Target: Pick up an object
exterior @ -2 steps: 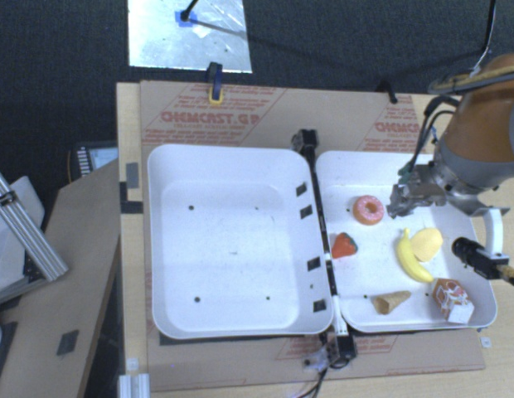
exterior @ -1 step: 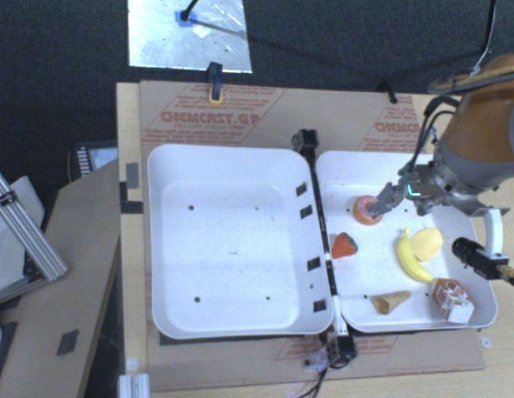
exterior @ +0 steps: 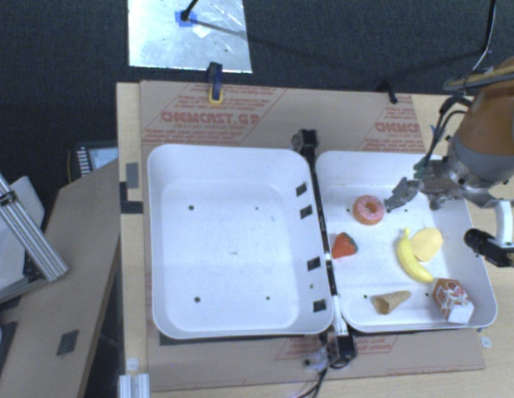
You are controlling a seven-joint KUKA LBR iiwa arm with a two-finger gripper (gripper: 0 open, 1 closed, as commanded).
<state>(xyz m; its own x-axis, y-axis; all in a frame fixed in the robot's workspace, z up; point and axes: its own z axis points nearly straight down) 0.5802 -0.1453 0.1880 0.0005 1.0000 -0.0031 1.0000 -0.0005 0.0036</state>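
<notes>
Dark carpet floor (exterior: 58,56); shiny metal sheet (exterior: 189,21); brown cardboard bench top (exterior: 240,110)

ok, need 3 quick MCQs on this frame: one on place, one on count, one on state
1. Which bin holds the objects?
A. left bin
B. right bin
C. both

2. How many objects lie in it?
A. three
B. four
C. six

3. The hand is:
A. above the right bin, beside the donut
B. clamped on the banana
C. over the left bin

Key: 1 B, all lie in the right bin. 2 C: donut, strawberry, banana, lemon, cone, carton. 3 A, the hand sits just right of the donut.
</notes>
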